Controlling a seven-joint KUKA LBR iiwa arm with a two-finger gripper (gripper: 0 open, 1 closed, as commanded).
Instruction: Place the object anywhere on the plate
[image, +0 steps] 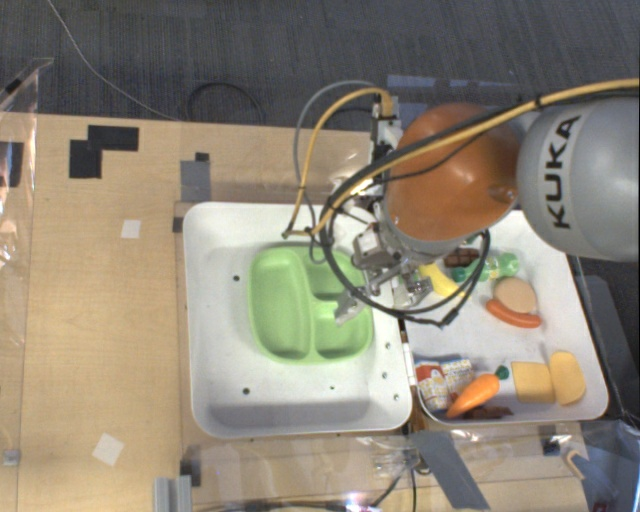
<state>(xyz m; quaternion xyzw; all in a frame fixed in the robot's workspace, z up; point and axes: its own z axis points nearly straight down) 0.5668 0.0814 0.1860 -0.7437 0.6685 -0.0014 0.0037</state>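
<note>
Two white bins sit side by side on the bench. The left bin (215, 330) holds a green plate (295, 305) with two sections. The plate lies in the middle of that bin. The gripper (375, 275) hangs over the right edge of the plate, under the big orange band of the arm (455, 170). I cannot tell how the gripper is set or if it holds something, because wires and metal parts hide it. The right bin (590, 390) holds the toy food. At its far side lie a yellow piece (440, 280) and something green (505, 265). A bun (515, 293) rests beside a red sausage (513, 316). Near the front lie a small can (445, 375), a carrot (475, 393), and two yellow cheese blocks (550, 380).
</note>
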